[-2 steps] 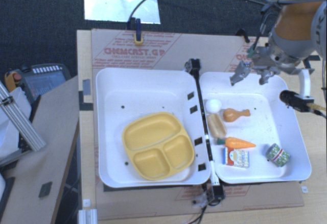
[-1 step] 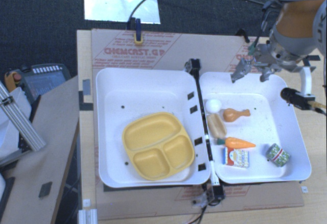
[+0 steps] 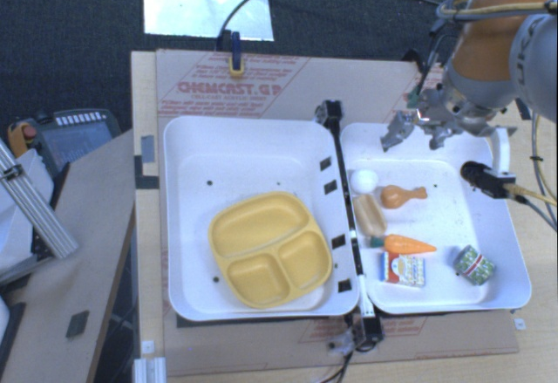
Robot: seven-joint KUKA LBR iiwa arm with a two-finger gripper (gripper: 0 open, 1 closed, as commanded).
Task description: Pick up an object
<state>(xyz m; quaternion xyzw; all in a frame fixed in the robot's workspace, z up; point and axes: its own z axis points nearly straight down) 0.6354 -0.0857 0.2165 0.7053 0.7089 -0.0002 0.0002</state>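
Camera view puts the likely pickings in the right bin [image 3: 506, 237], all loose and lying flat, which suits a grab from above. Six things lie there, one of each: a white egg-shaped ball [image 3: 363, 180] near the dividing edge, a tan drumstick-like toy [image 3: 401, 195] just beside it, a beige bread-like piece [image 3: 370, 215] below the ball and hard against the divider, an orange carrot [image 3: 408, 244] under that, a small red-and-white carton [image 3: 402, 270] nearest the front, and a green patterned block [image 3: 473, 264] apart from the rest toward the right wall. The ball, bread piece and drumstick crowd together, so I judge the carrot, carton or green block easier to take cleanly.

Above the bin's far rim, the gripper [image 3: 417, 132] hangs clear of every item, nothing between its fingers; the two fingers stand apart, spread and pointing down. It sits well behind the toys, so it looks poised rather than committed to any one, and no pick has begun.

One left bin [image 3: 187, 154] lies alongside, touching the right one at the black-clipped divider, and holds a single yellow three-compartment tray [image 3: 270, 249] toward its front. Both bins rest on a cardboard sheet [image 3: 288, 85], probably to keep them level and fixed under the arm.
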